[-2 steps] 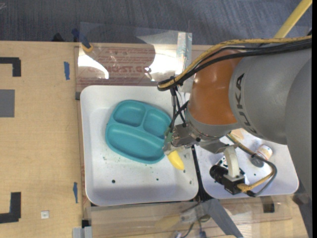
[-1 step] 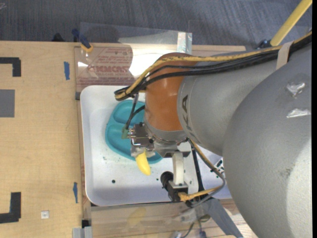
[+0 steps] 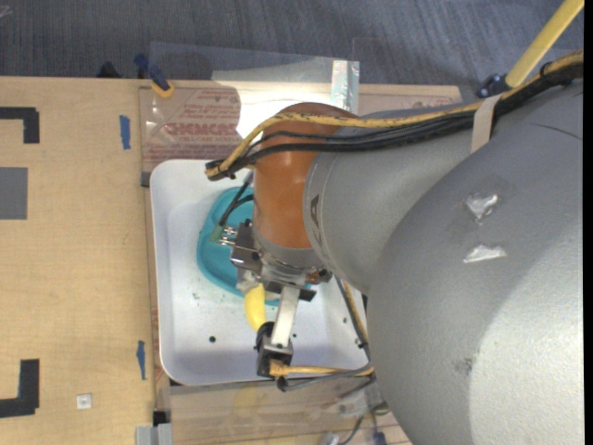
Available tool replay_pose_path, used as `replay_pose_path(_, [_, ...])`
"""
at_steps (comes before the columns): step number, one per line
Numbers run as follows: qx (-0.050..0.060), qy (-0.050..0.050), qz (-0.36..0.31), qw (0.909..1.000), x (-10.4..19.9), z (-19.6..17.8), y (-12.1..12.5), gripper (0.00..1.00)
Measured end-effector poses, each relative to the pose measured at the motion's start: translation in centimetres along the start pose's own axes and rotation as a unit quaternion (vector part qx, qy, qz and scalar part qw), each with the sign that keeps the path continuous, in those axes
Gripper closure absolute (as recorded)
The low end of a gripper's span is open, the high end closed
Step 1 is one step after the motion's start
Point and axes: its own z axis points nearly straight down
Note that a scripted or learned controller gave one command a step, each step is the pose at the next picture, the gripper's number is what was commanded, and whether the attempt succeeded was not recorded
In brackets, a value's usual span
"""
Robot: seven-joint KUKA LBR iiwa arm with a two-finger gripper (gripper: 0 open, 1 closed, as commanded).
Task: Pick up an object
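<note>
A teal, bowl-like object [image 3: 213,248] lies in the middle of the white bin [image 3: 176,286], partly covered by the arm. A small yellow object [image 3: 253,308] lies just in front of it. My gripper [image 3: 262,288] hangs under the orange wrist band, low over the bin, right where the teal object's edge and the yellow object meet. The wrist hides its tips and whatever lies beneath them, so I cannot see whether anything is held.
The grey arm covers the bin's right side and the whole right of the view. A clear plastic sheet with red print [image 3: 199,119] lies behind the bin. The tan bench top [image 3: 74,248] stretches to the left. Dark specks [image 3: 212,339] dot the bin floor.
</note>
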Motion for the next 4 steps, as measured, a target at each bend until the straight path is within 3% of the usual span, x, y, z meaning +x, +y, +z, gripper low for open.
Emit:
replay_pose_path(1, [0.000, 0.000, -0.001, 1.0000, 0.1, -1.0, 0.0, 1.00])
replay_pose_path(2, [0.000, 0.000, 0.183, 0.9832, 0.4, 0.0, -0.1, 1.00])
replay_pose_path(3, [0.000, 0.001, 0.382, 0.9243, 0.6, 0.6, -0.1, 1.00])
replay_pose_path(4, [0.000, 0.001, 0.383, 0.9239, 0.6, -0.4, -0.1, 1.00])
